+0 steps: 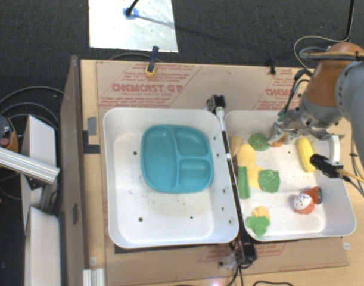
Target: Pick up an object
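My gripper [282,131] hangs low over the back of the right bin [342,219], with the grey arm and its orange band reaching in from the right. A small orange piece [277,141] lies right at the gripper's tip; whether it is gripped is unclear. Just left of it sits a green broccoli [258,140]. A yellow corn cob [304,152] lies to the right, under the wrist. Further forward are a yellow pepper [246,157], a green stick [243,182], a second green broccoli [268,180], a red and white toy [305,202] and a yellow-green piece [258,220].
The left bin [125,219] bears a teal divided plate [176,159]. A divider rail [227,159] runs between the bins. A beige piece [235,143] lies against the rail in the right bin. Cardboard [170,85] borders the bins at the back.
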Controlling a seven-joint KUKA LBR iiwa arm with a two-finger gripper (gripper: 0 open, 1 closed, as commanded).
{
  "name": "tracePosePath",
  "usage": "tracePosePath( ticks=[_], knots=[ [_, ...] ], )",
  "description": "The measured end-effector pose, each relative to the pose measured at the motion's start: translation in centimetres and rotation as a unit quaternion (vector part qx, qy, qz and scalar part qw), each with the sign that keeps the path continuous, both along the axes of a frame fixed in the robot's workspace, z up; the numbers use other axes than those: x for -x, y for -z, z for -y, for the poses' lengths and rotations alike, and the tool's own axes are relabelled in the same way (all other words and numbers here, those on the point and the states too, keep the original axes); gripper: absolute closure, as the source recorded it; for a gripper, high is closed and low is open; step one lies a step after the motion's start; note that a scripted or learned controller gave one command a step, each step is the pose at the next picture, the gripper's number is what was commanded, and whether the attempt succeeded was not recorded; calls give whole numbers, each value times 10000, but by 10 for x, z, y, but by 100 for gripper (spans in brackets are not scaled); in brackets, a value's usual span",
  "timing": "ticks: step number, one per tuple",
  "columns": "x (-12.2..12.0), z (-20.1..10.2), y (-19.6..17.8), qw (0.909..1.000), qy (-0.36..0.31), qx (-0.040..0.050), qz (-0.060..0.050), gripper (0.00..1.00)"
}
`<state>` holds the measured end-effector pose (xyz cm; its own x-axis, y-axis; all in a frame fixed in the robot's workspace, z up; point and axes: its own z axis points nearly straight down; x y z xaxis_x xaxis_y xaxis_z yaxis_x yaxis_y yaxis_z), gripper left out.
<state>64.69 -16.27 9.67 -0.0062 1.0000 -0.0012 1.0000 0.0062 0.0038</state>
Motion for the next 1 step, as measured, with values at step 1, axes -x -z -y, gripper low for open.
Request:
tracePosePath(
  ticks=[1],
  knots=[
    [23,-51,-59,10000,0,-11,-14,100]
  ],
)
